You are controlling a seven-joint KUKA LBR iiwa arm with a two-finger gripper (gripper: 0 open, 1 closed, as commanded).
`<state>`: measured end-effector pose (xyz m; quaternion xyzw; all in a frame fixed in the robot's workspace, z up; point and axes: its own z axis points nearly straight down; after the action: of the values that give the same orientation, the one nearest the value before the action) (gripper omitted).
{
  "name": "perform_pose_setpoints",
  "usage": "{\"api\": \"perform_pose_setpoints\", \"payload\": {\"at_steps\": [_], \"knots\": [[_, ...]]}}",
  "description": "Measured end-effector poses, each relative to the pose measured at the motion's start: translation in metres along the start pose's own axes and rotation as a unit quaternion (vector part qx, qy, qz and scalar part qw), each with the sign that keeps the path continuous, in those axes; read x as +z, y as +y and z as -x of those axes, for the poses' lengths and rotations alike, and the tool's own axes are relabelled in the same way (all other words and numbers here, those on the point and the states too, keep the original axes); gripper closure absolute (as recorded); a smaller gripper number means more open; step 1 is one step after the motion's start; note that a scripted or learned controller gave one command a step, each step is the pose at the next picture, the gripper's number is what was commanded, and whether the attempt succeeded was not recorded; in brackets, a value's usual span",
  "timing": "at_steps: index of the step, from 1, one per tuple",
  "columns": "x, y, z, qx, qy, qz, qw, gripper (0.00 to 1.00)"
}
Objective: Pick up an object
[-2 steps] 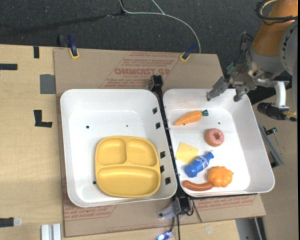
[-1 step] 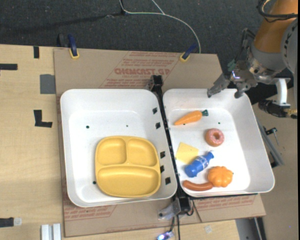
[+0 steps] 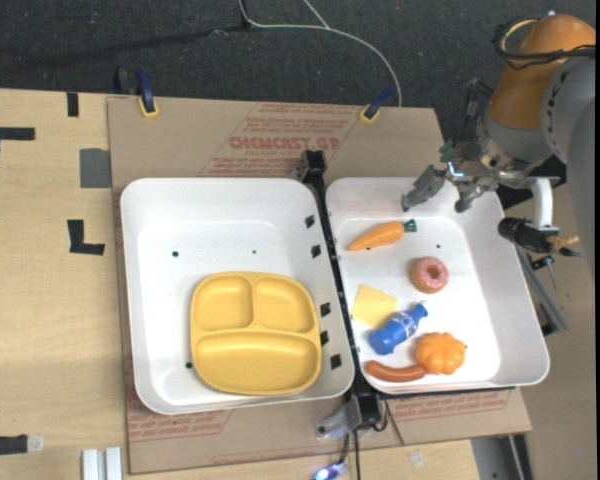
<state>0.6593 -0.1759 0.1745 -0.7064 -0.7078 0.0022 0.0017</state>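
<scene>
Both bins were white: the left bin (image 3: 150, 268) carried a yellow divided plate (image 3: 255, 333); the right bin (image 3: 515, 318) held an orange carrot (image 3: 376, 236) with a green tip, a pink doughnut (image 3: 429, 274), a pale yellow cheese wedge (image 3: 372, 303), a blue bottle (image 3: 395, 329), an orange pumpkin (image 3: 440, 352) and a reddish-brown sausage (image 3: 394, 372). The desk (image 3: 40, 298) was light wood with black marks.

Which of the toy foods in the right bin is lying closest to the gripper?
The carrot. It lies at the far end of the right bin, just below the gripper, while the doughnut, cheese, bottle, pumpkin and sausage sit nearer the camera.
</scene>
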Motion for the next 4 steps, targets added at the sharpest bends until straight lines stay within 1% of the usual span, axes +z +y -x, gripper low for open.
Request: {"api": "perform_pose_setpoints", "payload": {"at_steps": [1, 2, 3, 4], "knots": [[0.065, -0.002, 0.000, 0.001, 0.000, 0.000, 1.0000, 0.00], [0.079, 0.007, -0.001, 0.001, 0.000, 0.018, 0.9998, 0.00], [0.070, 0.006, -0.003, -0.002, -0.001, 0.014, 0.9999, 1.00], [0.007, 0.004, -0.001, 0.000, 0.000, 0.005, 1.0000, 1.00]]}}
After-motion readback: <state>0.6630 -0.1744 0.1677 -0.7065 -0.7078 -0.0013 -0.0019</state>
